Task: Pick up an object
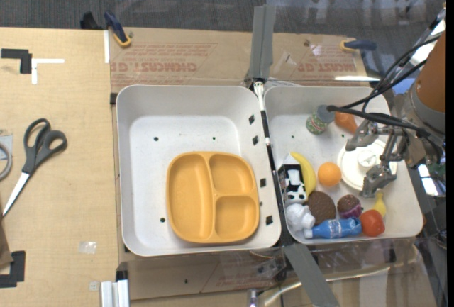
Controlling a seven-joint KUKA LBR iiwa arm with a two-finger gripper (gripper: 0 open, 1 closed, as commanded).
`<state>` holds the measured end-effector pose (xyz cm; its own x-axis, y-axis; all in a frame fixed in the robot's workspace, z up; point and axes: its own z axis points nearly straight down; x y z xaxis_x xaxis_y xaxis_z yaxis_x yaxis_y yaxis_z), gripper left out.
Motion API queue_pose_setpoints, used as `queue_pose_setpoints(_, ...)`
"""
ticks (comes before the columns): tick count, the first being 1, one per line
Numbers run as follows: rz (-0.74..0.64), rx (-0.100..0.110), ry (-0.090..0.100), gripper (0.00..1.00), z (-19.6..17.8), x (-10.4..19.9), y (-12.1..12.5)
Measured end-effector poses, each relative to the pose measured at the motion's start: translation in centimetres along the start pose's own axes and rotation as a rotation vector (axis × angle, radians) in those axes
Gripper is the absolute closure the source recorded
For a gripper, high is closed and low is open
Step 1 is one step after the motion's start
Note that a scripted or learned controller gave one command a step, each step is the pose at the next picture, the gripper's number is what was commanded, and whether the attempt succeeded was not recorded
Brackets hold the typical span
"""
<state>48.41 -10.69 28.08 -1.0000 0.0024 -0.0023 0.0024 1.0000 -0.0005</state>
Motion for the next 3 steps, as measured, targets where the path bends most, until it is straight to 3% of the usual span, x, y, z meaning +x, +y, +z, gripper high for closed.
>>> queue_pose_setpoints(1,-0.081,0.003,-0.017,0.0,17.2,-2.1,0.3)
queue_pose_setpoints(2,-0.09,0.004,-0.023,0.0,17.8,-7.8,0.8)
queue_pose_setpoints(3,-0.067,0.002,-0.008,0.0,18.6,-5.6,-7.7)
